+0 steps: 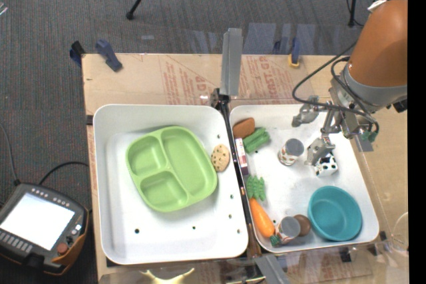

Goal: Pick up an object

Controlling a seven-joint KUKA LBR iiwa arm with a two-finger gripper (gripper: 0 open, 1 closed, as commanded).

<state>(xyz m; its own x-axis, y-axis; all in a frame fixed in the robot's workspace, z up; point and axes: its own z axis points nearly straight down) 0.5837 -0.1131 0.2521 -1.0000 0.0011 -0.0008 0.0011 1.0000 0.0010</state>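
Cow toy (326,165), just beside the gripper (322,145), was what we targeted; we couldn't tell how the gripper stood, and feared it nudging the nearby cup (290,151).

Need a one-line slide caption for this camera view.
Gripper above a toy cow in the right bin; green tray in the left.

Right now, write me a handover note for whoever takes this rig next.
Gripper: low in the right bin, right above the cow toy; grip unclear.
Right bin also holds a small cup, teal bowl and carrot.
Left bin: green tray, cookie.
Done: nothing visibly lifted.
Left: grasp one object and raise it.
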